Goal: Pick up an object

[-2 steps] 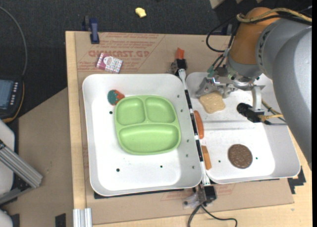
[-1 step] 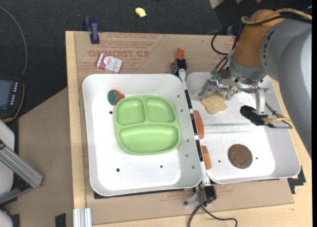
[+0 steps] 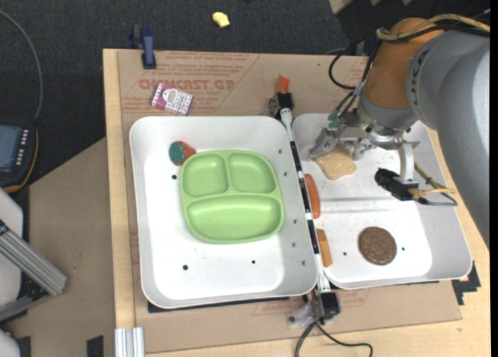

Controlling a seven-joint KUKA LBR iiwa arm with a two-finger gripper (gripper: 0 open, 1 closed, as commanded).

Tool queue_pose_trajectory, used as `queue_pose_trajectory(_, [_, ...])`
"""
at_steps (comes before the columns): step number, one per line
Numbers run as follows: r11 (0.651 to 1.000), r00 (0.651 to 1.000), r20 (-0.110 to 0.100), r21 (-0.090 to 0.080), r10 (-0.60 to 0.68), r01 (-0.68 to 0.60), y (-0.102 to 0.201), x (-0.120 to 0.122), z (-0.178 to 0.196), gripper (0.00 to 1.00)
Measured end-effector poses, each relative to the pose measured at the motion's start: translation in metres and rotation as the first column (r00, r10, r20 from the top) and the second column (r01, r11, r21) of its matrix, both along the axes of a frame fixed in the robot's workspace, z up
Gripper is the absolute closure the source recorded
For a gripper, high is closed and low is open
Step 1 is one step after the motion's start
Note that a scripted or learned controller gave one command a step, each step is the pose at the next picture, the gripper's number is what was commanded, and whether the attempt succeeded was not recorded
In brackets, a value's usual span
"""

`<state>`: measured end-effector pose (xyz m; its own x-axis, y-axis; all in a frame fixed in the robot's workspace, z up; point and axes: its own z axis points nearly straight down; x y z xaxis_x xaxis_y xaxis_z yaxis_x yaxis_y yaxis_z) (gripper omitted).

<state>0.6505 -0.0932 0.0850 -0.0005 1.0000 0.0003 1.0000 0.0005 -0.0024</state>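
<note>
Tan slice [image 3: 336, 166] just beside end effector [image 3: 342, 146], right bin [image 3: 445, 260]

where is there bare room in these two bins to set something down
Left bin: bare strip along its near edge, below the green plate. Right bin: open floor between tan piece and brown disc. Crowded at its far end around the gripper.

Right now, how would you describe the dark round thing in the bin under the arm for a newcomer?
Find the white bin under the arm, beside the one holding the green plate. Toward its near edge lies a flat disc. It is round and dark brown, unlike the pale, ragged piece farther back.
</note>
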Motion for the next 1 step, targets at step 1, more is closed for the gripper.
queue_pose_trajectory(1, [1.0, 1.0, 0.006, -0.001, 0.001, -0.001, -0.0008, 0.017, -0.0001, 0.0])
